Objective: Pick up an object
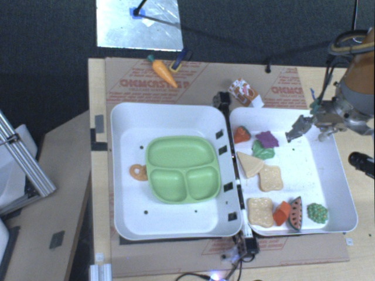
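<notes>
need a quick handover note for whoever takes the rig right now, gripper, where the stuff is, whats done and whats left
Gripper: over the upper part of the right bin, nothing seen between its fingers; open or shut is unclear.
Right bin holds the toy food: purple piece, cheese wedge, two toast slices, watermelon slice, green broccoli.
Left bin: green divided plate and a small pretzel.
Toy carrot lies outside the bins.
Done: nothing picked yet.
Left: grasp and lift one object.
</notes>
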Tool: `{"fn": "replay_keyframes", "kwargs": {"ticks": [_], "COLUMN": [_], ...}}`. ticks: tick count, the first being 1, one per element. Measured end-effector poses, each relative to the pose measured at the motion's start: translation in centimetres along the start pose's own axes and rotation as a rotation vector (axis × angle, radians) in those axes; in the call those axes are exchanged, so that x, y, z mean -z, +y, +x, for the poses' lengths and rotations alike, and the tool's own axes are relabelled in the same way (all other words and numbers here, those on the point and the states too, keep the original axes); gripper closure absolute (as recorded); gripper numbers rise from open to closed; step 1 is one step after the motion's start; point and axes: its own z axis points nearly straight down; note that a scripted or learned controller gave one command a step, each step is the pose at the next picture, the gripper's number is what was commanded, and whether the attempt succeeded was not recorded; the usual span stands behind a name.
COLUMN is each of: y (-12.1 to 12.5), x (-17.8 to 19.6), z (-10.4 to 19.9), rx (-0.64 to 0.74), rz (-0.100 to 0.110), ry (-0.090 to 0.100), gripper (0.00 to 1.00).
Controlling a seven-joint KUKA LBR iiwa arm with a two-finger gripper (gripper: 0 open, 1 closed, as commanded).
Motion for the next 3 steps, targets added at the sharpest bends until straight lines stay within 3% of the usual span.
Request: {"fn": "replay_keyframes", "kwargs": {"ticks": [1, 3], "y": [0.2, -1.0], "x": [0.6, -9.1], "z": [0.0, -0.5], "rx": [0.002, 0.000], "rz": [-0.011, -0.007], "ry": [-0.002, 0.000], "gripper": [0.00, 0.00]}}
